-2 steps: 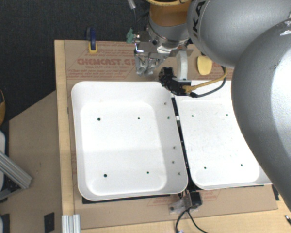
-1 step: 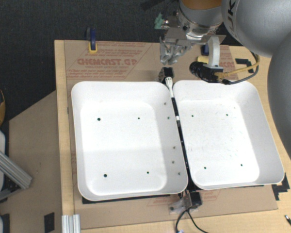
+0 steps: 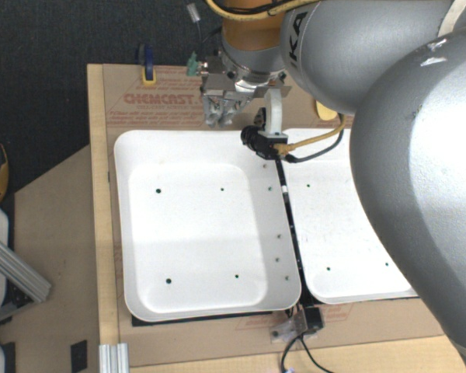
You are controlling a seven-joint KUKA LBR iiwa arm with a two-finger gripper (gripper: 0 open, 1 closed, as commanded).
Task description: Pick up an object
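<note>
Beyond the far rim of the left bin (image 3: 194, 231), over the brown desk (image 3: 102, 130), the end effector (image 3: 220, 111) hangs low. From where I stand I cannot tell whether it is released or clenched, and I see nothing gripped in it. Of the 2 bins, the left one has a bare white floor with 4 small dark dots, which look to me like flat marks, not things to lift. The big grey arm (image 3: 388, 130) covers much of the right bin (image 3: 334, 231). The 1 candidate I can make out is a pale yellow patch (image 3: 325, 112) peeking out beside the arm, just past the right bin's far rim. So little of it shows that I cannot say what it is. My guess is something small and light; whether it is stiff, soft or slippery is an open question. A hold across its narrowest part seems safest. It lies on the right-bin side of the end effector, apart from it, with the wrist between them.
</note>
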